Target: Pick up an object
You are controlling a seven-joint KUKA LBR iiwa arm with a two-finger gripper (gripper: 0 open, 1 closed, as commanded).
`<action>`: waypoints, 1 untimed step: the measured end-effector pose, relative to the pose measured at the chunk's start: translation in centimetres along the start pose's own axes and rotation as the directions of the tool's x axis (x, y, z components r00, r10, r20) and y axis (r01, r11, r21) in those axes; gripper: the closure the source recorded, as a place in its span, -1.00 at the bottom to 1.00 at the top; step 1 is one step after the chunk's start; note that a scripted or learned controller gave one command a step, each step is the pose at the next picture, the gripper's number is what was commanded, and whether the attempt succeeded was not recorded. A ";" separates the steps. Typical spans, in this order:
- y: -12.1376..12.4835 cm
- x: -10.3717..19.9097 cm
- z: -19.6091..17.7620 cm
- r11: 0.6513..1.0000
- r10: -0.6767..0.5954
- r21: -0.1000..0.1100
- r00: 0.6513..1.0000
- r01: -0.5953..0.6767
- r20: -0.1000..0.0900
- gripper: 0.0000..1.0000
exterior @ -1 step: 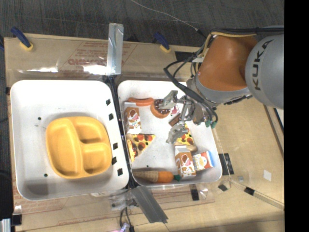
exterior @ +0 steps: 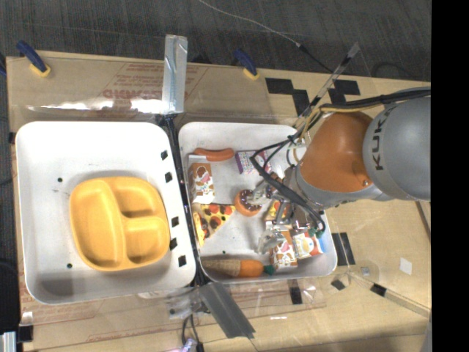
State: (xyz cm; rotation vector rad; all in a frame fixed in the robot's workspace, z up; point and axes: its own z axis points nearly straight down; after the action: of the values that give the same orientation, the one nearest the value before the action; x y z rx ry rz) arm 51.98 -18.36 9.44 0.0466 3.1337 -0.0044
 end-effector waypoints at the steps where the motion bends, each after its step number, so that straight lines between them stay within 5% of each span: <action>1: -2.4 3.4 -0.3 1.000 -0.017 -0.003 1.000 0.018 0.015 -1.00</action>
State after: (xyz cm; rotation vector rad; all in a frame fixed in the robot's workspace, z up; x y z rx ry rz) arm 48.49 -20.63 9.68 0.0191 3.1193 -0.0007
